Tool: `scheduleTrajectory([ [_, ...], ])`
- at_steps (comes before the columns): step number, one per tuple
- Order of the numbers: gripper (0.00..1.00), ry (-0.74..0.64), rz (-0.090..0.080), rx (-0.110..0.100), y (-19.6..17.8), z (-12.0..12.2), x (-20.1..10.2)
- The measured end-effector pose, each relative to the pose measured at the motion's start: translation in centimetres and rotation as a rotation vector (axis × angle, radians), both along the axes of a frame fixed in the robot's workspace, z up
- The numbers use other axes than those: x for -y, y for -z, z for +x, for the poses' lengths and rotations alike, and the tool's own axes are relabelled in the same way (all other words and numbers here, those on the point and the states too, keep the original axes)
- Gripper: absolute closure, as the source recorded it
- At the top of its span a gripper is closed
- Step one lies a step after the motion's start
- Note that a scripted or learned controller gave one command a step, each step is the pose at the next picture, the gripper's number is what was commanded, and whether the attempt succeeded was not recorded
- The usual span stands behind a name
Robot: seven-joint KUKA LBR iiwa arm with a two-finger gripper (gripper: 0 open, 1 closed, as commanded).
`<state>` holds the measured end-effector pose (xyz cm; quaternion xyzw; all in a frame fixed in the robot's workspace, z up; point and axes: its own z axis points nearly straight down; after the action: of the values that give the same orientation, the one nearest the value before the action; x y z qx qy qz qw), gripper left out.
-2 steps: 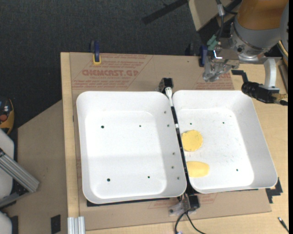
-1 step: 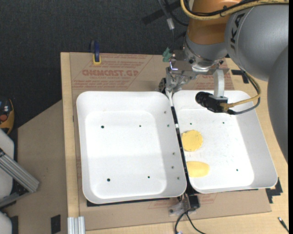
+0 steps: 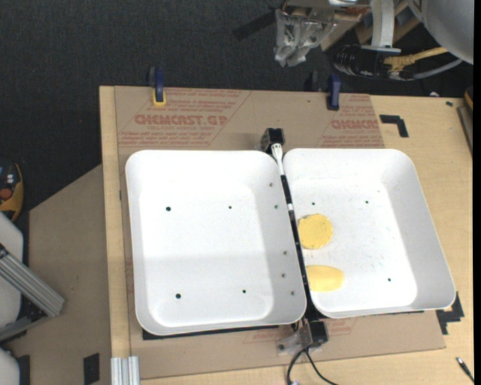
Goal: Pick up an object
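Brown board [image 3: 248,113] printed "CHEMCAST GP", 2 yellow objects [image 3: 315,231] in right bin [image 3: 391,188], end effector [image 3: 301,34] state unclear

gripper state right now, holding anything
Gripper: above the bins' far edge, fingers too blurred to tell; nothing seen in it. Both yellow pieces lie in the right bin.

Cut off and unclear above the bins

Above the right bin [image 3: 421,195], the gripper [image 3: 297,41] sits at the top edge, its upper part cropped and its fingers too blurred to read; the arm [image 3: 455,22] is cropped at the corner.
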<state>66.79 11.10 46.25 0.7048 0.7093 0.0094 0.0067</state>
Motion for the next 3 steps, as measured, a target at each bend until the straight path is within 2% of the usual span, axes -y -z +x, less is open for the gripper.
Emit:
scheduleTrajectory([
  [1,1.00,0.018,-0.009,-0.013,-4.7,-0.2,13.0],
  [2,1.00,-0.002,-0.002,-0.039,10.0,-0.5,4.2],
  [3,1.00,-0.001,-0.003,-0.035,19.5,-3.2,-3.4],
])
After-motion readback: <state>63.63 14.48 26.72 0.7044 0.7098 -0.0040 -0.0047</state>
